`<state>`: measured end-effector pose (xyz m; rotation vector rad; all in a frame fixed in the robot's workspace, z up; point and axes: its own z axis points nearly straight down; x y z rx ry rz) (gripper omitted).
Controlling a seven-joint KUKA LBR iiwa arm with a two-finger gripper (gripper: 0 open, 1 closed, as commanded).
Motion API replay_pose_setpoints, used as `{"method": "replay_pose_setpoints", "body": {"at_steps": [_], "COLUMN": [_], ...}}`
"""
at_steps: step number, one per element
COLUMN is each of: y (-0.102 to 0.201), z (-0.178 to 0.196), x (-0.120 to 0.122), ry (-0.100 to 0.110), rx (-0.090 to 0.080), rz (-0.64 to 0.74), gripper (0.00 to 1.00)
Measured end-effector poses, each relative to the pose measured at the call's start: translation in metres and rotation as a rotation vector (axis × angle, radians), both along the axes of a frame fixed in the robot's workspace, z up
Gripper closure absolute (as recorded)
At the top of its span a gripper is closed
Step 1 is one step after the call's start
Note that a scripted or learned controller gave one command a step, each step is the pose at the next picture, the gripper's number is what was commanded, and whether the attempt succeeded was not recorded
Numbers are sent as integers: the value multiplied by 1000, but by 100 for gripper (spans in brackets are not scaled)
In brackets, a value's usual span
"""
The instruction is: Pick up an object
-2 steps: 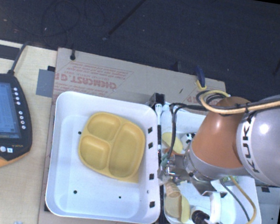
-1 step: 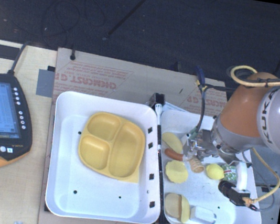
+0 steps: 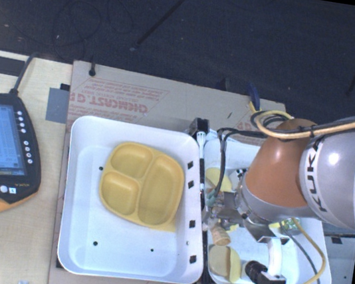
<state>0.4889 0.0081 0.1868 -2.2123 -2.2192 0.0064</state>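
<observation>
Yellow plastic catches the eye first: a three-compartment tray [image 3: 142, 183] lies flat in the left bin [image 3: 76, 222], well to the left of the end effector [image 3: 221, 221], which is down low in the right bin [image 3: 319, 283] close against its left wall. The arm's orange band [image 3: 280, 167] and grey wrist cover most of that bin, so the tool's state cannot be told, nor whether anything is caught in it.

Small things crowd around the tool. A pale yellow piece [image 3: 214, 176] sits just above it, a tan cork-like piece [image 3: 219, 235] just beneath it, seemingly touching, and a cream rounded object [image 3: 230, 264] lies further below, near the bin's front edge.

Judging by the low pose, the program is trying for something in this cluttered corner, most likely the tan piece, since it lies nearest. The wall leaves little room on that side, so a slip or a miss looks quite possible.
</observation>
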Motion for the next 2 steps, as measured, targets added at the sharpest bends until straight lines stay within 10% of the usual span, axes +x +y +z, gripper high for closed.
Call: {"method": "replay_pose_setpoints", "body": {"at_steps": [1, 2], "y": [34, 34], "z": [12, -1], "x": [-14, 48], "ry": [-3, -8], "rx": [-1, -3], "rz": [0, 0], "gripper": [100, 100]}}
